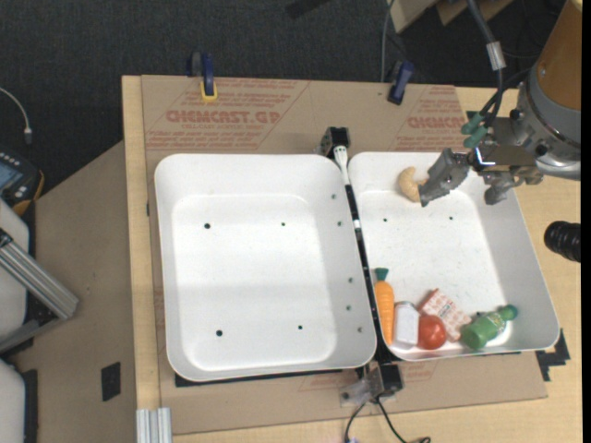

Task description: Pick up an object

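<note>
- Nearest, along the right bin's (517, 238) front edge from left to right: a carrot (384, 303), a white block (405, 323), a tomato (431, 332), a green bottle (486, 328).
- Farther back, a beige lump (409, 182) lies just left of the jaws (441, 177); whether they stand parted or closed, I cannot tell.

Robotics laboratory test station. Two white bins (249, 178) sit on a board-covered surface (277, 109) held by blue clamps (205, 72) at the far edge; loose cables (480, 17) and aluminium framing (32, 270) at left stand around it.
</note>
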You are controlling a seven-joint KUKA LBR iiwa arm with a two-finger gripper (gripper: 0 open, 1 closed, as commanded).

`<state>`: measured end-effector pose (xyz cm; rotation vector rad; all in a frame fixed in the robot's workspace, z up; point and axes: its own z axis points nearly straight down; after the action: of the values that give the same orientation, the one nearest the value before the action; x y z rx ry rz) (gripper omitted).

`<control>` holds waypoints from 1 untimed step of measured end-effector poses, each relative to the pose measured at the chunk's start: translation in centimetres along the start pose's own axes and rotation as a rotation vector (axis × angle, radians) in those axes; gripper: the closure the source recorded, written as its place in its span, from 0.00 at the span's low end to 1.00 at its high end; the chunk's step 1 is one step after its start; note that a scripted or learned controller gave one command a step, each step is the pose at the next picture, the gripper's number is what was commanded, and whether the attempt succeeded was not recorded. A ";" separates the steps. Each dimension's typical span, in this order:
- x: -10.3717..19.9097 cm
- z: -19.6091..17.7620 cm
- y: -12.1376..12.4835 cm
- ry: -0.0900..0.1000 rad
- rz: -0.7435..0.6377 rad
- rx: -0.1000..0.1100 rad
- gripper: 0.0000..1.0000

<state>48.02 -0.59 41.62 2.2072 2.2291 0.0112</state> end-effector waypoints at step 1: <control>4.4 -3.4 0.0 0.000 0.004 0.001 0.00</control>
<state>47.99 3.76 45.02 2.2124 2.2248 0.0092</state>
